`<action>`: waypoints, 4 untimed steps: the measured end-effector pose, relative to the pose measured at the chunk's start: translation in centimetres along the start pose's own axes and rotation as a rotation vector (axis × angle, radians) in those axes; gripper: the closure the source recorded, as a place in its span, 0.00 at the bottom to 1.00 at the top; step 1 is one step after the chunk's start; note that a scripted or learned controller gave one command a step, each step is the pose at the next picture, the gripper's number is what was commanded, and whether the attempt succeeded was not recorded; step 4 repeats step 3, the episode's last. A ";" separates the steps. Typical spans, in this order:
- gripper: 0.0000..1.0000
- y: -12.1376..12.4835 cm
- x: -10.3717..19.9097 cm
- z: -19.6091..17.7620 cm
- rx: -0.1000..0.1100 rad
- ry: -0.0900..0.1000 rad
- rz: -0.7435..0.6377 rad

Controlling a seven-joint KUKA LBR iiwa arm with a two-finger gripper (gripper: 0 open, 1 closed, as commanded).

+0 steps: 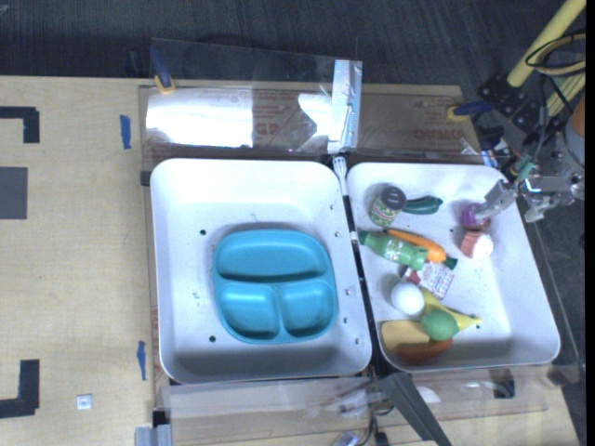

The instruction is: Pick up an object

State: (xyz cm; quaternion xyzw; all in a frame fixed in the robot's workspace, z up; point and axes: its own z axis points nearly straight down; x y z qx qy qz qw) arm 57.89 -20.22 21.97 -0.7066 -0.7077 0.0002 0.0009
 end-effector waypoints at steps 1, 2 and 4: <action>0.00 2.9 5.5 13.2 -0.009 -0.003 -0.145; 0.00 -2.7 1.5 7.7 -0.002 -0.002 -0.235; 0.00 -4.3 6.8 12.7 -0.016 -0.010 -0.516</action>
